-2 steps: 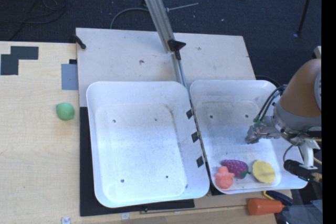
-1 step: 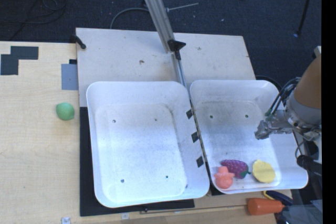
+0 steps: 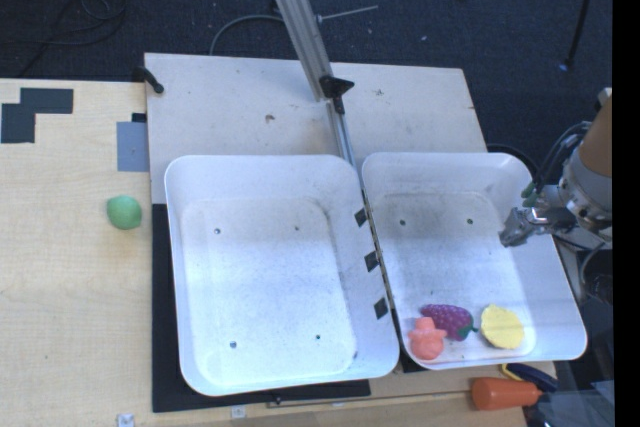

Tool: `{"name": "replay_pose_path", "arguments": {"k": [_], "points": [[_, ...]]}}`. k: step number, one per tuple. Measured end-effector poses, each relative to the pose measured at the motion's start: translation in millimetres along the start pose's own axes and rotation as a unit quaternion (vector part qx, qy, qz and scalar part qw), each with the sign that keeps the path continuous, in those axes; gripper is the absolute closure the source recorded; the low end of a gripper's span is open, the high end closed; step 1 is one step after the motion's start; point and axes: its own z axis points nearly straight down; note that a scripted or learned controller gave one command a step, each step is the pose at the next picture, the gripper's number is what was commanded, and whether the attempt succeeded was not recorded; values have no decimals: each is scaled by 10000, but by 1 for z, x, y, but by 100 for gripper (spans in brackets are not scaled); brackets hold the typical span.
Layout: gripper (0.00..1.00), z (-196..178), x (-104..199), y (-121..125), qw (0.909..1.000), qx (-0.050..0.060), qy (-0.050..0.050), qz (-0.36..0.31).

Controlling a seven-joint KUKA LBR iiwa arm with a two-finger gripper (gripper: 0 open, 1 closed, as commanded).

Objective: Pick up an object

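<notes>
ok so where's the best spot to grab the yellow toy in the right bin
Grip the yellow toy across its narrower middle, coming straight down from above. It lies flat on the right bin floor, with the purple toy apart on its left, but the bin's front wall sits close, so a side approach looks cramped.

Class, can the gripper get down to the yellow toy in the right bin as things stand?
Probably yes: the yellow toy lies uncovered near the right bin's front corner, apart from the purple toy, and the gripper hovers over that bin's right rim.
</notes>
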Motion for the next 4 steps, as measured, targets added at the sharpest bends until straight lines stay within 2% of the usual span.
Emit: {"name": "replay_pose_path", "arguments": {"k": [1,2,3,4], "points": [[100,-14,0,0,10000,17,5,2],[100,-7,45,13,10000,20,10,-17],[100,-8,95,16,10000,20,11,-17],[100,-6,153,34,10000,19,12,-22]]}}
